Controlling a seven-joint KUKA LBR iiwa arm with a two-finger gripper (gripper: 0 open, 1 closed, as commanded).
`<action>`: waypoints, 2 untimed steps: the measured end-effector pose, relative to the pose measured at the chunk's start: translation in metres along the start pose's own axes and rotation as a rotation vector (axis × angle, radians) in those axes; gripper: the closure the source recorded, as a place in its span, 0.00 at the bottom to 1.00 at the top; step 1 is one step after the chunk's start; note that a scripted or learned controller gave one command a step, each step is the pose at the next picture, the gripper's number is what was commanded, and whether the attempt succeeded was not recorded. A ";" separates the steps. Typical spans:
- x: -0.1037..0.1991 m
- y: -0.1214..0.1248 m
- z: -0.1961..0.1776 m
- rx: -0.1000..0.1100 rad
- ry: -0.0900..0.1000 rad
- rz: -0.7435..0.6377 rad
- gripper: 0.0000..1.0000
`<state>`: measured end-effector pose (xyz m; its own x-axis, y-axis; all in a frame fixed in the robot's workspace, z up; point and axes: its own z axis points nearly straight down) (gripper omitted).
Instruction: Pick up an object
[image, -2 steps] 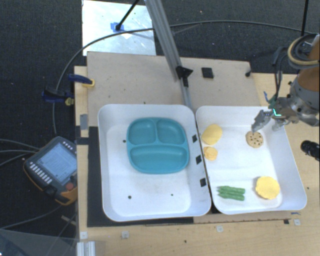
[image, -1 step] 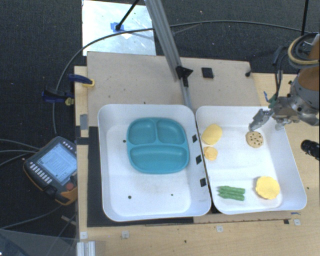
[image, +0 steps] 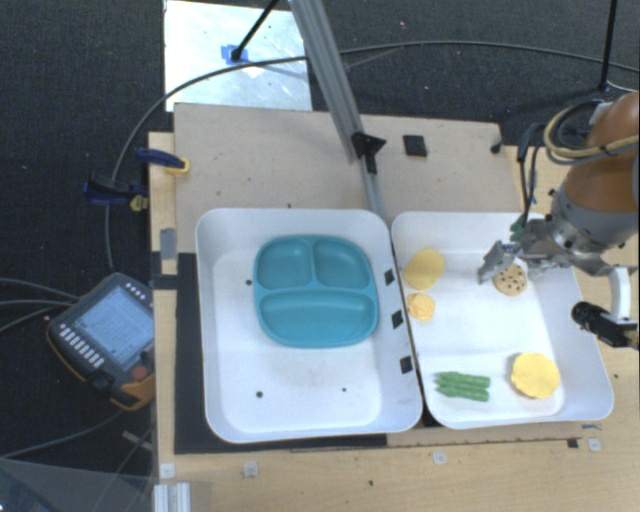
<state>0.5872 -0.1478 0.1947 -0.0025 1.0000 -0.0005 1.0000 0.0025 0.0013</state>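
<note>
In the right-hand white bin (image: 585, 400), near its upper right part, we see a small round cookie (image: 511, 282), tan with dark specks, lying flat on the bin floor. The claw (image: 497, 264) of the grey arm (image: 600, 190) reaches in from the right and hovers just beside the cookie, at its upper left; its grey fingers (image: 491, 266) point down and to the left, and we cannot tell from this slant whether they are spread or pressed together, nor whether they touch the cookie. Nothing shows between them. Elsewhere in the same bin lie a pale yellow round piece (image: 425, 268) near the upper left, a smaller orange-yellow piece (image: 421, 307) just below it, a bunch of green beans (image: 463, 385) near the lower edge, and a ruffled yellow piece (image: 535, 375) at the lower right. The left white bin (image: 230, 400) holds a teal divided plate (image: 316, 291). Both bins rest side by side on the tabletop (image: 260, 160).
</note>
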 end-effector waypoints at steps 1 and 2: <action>0.002 -0.002 0.062 0.002 0.001 0.001 0.00; 0.002 0.000 0.110 -0.004 -0.001 0.002 0.00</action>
<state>0.5875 -0.1457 0.0851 -0.0005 1.0000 -0.0012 1.0000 0.0006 0.0051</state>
